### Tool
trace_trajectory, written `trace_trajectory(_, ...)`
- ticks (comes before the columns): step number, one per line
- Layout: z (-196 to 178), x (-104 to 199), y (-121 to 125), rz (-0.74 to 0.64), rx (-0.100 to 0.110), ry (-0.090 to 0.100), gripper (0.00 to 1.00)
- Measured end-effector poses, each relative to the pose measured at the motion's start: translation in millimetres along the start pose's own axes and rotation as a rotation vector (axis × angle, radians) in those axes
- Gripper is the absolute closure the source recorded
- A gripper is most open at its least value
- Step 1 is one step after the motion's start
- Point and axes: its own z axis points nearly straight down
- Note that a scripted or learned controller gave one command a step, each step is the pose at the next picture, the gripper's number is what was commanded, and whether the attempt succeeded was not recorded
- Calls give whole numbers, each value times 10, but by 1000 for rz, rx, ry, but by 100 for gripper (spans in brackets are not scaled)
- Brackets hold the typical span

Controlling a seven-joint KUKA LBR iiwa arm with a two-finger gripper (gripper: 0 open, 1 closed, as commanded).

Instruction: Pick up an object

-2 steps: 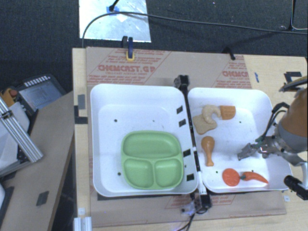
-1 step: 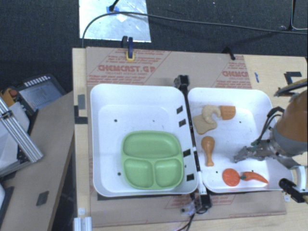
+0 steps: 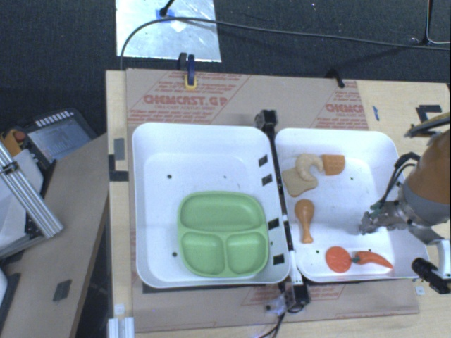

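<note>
Bright, even overhead light; glare on the white bins [image 3: 211,136]; slightly soft focus throughout.

Left white bin [image 3: 151,189], holding a green three-compartment plate [image 3: 223,233] toward its near side; right white bin [image 3: 380,146], touching the left along a black-clipped seam; brown printed cardboard sheet [image 3: 211,98] beneath both bins; yellow-and-black clamp [image 3: 189,71] at the sheet's far edge; shiny metal plate [image 3: 169,20] on dark floor beyond; aluminium rail [image 3: 25,189] and dark tablet-like device [image 3: 60,136] at left.

Tray [image 3: 223,233] in left bin [image 3: 151,189]
</note>
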Motion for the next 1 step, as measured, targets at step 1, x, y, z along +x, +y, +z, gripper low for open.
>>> trace_trajectory(1,-633,12,-17,-2,-4,-2,100)
